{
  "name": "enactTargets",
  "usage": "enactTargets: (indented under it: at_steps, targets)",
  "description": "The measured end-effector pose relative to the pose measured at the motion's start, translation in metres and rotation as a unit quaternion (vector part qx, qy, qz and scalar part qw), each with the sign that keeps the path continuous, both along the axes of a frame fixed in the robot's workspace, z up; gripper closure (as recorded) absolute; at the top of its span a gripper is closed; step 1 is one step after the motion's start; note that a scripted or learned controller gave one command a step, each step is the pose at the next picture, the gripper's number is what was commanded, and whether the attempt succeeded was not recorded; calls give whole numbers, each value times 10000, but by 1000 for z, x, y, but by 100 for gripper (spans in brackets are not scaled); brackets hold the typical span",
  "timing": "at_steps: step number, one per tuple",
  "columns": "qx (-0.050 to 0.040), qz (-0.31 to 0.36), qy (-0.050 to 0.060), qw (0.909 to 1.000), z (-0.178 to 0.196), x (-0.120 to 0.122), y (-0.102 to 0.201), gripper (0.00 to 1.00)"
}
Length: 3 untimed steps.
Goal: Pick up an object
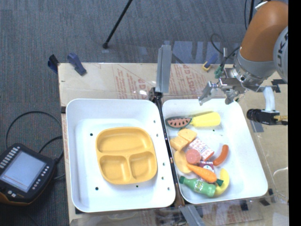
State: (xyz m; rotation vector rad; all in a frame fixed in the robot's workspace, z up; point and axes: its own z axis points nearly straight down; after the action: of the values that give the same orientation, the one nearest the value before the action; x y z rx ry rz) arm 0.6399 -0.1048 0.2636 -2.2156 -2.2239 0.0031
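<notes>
Green bottle (198, 186) lies nearest; arm reaches in, its spread, unladen jaws above right bin's (251, 149) far rim

On the grey carpet to my left lies a black handheld control pendant (23, 172) with a cable; two blue clamps (75, 63) grip the desk's (108, 79) corner.
</notes>
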Motion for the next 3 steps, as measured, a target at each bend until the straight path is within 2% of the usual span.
enactTargets:
  at_steps: [1, 2, 3]
  targets:
    - [13, -134, 70, 9999, -143, -4, -33, 0]
    - [3, -711, -2, 9975, -119, -52, -87, 0]
    - [44, -947, 40, 9955, -180, -83, -98, 0]
